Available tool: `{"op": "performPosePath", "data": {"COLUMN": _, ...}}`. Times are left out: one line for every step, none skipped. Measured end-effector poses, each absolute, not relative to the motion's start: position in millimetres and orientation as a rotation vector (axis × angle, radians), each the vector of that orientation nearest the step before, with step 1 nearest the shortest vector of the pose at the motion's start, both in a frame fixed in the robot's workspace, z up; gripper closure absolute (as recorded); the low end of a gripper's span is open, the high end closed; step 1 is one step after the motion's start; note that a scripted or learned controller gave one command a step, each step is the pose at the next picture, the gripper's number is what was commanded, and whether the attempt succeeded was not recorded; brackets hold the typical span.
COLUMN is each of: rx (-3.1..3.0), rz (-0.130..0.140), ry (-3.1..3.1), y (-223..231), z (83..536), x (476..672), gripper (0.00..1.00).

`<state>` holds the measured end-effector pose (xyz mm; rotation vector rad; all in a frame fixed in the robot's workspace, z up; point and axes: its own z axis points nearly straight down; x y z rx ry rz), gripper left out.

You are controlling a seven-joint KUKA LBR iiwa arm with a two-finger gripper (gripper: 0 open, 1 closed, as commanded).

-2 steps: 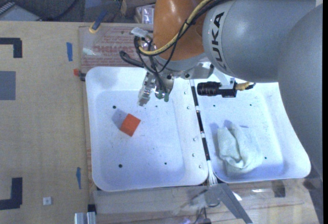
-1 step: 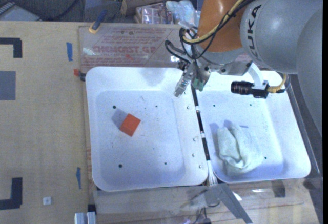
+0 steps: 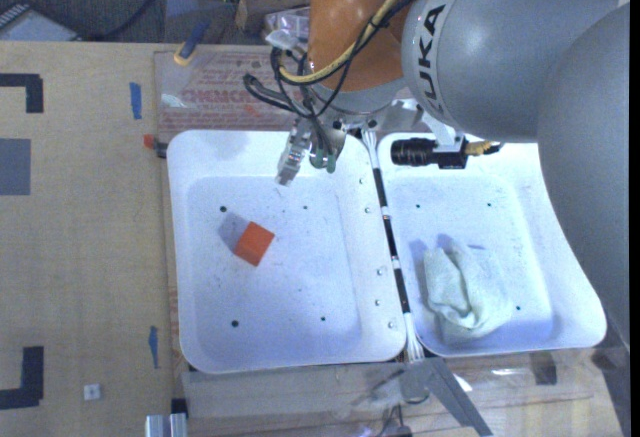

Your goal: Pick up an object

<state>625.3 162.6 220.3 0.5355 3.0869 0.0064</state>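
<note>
Gripper (image 3: 306,157): hanging over the left shallow white plastic bin (image 3: 200,345), jaws standing slightly apart, gripping nothing.
Small orange cube (image 3: 254,243): lying below-left of the jaws, well apart.
Crumpled pale cloth (image 3: 462,290): resting in the right bin (image 3: 570,325).

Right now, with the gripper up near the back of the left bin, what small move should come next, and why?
Probably shift the gripper toward the orange block, forward and a little left. It hangs above the left bin near its back wall, holding nothing, and the block lies apart from it on the floor.
</note>
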Motion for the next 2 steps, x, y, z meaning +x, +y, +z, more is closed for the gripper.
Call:
{"op": "performPosePath", "data": {"rx": 0.504, "rz": 0.007, "ry": 3.093, "y": 223.1, "z": 252.7, "x": 622.1, "gripper": 1.00}}
{"op": "performPosePath", "data": {"rx": 0.155, "rz": 0.005, "ry": 3.128, "y": 191.2, "z": 256.6, "x": 631.4, "gripper": 1.00}}
